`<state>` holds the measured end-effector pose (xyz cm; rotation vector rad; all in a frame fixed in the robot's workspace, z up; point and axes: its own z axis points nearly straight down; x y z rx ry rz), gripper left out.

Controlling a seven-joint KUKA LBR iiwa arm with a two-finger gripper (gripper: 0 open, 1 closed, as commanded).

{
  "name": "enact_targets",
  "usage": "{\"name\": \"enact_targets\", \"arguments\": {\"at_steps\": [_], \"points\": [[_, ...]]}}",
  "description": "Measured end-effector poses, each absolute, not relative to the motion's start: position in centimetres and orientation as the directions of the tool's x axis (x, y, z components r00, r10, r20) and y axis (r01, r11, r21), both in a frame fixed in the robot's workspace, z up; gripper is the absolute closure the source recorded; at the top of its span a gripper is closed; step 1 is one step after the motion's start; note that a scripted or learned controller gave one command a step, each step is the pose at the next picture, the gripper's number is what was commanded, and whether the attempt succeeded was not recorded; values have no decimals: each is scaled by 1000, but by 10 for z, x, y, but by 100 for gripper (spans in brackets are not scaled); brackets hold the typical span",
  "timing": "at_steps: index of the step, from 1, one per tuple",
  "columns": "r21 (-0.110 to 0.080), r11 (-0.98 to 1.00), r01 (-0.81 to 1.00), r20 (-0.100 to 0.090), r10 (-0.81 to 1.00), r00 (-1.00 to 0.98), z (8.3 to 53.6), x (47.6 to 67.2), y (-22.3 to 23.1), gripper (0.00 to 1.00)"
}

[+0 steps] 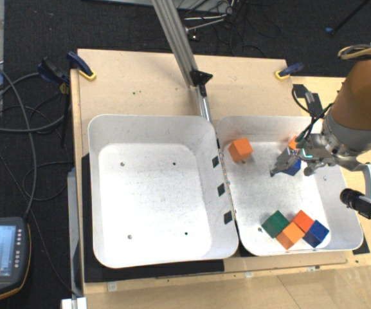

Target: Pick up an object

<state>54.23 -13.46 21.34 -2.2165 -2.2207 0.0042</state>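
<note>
My gripper hangs over the upper middle of the right bin, with the arm coming in from the right. A small blue block sits between its two grey fingers, which are shut on it. Behind the wrist an orange block peeks out, mostly hidden. Another orange block lies apart at the bin's upper left, near the divider. At the front of the bin lies a cluster of a green block, two orange blocks and a blue block.
The left bin lies beside the right one, sharing a middle wall. A slanted metal rod runs from the top down to the bins' junction. Cables and a teach pendant lie off the bench to the left.
</note>
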Motion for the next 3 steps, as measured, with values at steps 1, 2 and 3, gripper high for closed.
{"name": "enact_targets", "arguments": {"at_steps": [1,2,3], "points": [[0,0,1000,0,1000,0,216,543,-135,0],[-5,1,1000,1,1000,-1,164,551,-129,0],[-7,-2,1000,1,1000,2,103,543,-130,0]]}}
